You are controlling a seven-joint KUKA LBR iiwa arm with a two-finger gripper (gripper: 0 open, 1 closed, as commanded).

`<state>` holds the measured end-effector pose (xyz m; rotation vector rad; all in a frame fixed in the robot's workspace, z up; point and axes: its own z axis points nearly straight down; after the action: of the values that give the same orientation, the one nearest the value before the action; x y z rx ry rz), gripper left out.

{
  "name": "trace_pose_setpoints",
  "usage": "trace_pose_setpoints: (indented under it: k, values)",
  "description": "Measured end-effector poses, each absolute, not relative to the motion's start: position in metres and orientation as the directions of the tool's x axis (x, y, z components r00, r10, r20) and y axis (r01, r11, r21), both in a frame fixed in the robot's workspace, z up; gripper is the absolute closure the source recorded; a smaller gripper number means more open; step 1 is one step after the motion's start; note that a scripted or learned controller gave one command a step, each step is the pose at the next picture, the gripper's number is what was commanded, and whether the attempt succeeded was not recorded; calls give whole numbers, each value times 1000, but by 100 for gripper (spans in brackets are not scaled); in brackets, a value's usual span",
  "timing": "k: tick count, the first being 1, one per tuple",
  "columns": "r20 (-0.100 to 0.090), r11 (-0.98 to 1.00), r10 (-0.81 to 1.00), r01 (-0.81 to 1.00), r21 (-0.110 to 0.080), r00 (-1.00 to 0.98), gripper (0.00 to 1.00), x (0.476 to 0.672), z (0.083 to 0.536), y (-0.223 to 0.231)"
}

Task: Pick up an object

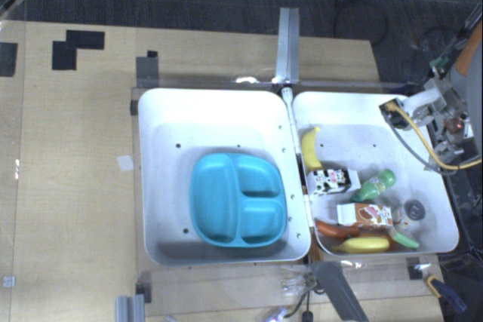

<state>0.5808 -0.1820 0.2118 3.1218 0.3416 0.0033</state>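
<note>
Currently gripper (451, 133) at right bin (355, 141) edge, green bottle (375, 186) apart.

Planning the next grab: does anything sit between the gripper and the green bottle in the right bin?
Nothing visible does. From the gripper at the right edge of the right bin, only bare floor leads to the green bottle. A grey disc lies off that line, nearer the front; the juice carton crowds the bottle's front side.
</note>
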Motion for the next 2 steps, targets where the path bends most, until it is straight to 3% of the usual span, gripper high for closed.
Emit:
trace_pose_setpoints:
  k: [1,2]
  values:
    - [3,-969,249,249,2,969,0,661,226,-204]
    - [4,-920,391,391,1,920,0,548,129,-178]
